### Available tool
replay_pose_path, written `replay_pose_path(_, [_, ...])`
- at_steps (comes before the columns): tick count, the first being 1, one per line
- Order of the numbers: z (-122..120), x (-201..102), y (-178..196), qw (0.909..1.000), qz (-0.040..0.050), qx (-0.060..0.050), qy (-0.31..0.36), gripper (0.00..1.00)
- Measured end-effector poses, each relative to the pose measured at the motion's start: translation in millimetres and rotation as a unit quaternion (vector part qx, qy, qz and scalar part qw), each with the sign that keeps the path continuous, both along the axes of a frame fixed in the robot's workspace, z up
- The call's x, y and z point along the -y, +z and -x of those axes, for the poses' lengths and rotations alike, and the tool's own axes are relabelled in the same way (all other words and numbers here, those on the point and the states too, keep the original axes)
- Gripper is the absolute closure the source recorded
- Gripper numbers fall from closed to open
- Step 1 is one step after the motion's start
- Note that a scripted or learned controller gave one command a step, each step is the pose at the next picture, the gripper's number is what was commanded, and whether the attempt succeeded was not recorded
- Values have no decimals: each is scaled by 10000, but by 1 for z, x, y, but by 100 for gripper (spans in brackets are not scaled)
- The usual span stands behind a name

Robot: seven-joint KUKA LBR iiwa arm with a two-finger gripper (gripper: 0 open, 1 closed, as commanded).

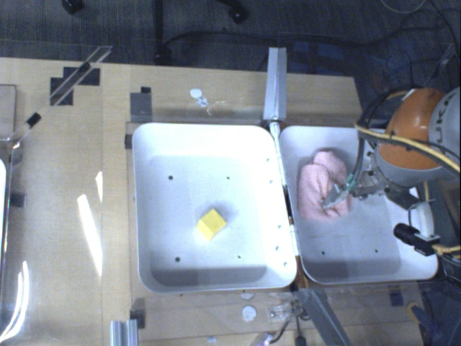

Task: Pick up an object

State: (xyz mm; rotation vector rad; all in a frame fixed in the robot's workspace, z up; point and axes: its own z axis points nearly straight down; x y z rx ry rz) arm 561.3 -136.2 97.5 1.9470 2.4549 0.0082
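Observation:
A crumpled pink cloth (317, 179) lies in the right bin (360, 262), toward its left side. My gripper (337, 196) comes in from the right and presses down onto the cloth's lower right part. Its tips sink into the folds, so their spread is hidden. A small yellow block (212, 224) sits alone near the middle of the left bin (173, 150), well away from the gripper.
A grey divider bar (274, 85) runs up from between the two bins. The arm's orange band (418, 125) and cables hang over the right bin's far right. Wooden bench surface spreads to the left.

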Motion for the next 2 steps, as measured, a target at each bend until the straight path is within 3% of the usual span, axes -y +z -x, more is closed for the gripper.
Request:
replay_pose_path(1, [-2,-1,11,10000,-3,19,11,100])
replay_pose_path(2, [-52,-21,117,9995,-4,-23,-325,100])
